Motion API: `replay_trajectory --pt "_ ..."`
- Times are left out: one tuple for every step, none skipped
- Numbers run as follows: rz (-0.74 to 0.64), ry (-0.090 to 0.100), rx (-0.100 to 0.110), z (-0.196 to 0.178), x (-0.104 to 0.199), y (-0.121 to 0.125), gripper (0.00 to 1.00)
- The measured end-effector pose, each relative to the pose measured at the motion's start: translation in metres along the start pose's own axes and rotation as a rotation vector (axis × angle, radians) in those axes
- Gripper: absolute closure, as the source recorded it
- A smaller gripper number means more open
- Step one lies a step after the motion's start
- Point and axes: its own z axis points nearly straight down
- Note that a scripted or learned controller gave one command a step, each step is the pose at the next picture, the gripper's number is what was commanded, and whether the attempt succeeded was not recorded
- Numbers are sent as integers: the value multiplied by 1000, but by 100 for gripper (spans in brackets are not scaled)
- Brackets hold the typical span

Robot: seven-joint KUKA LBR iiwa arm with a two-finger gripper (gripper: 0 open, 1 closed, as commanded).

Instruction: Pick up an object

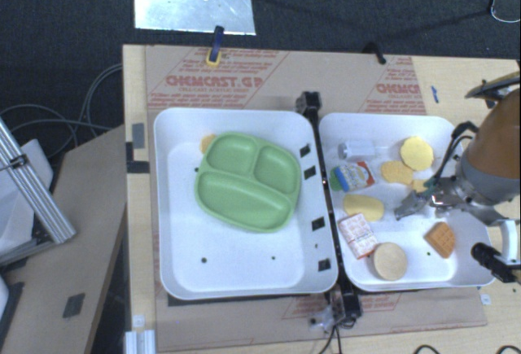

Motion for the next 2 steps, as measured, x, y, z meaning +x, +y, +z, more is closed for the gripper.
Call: replay_trajectory --pt "0 -1 -3 27 0 1 0" --pt "0 -2 -7 16 0 2 100"
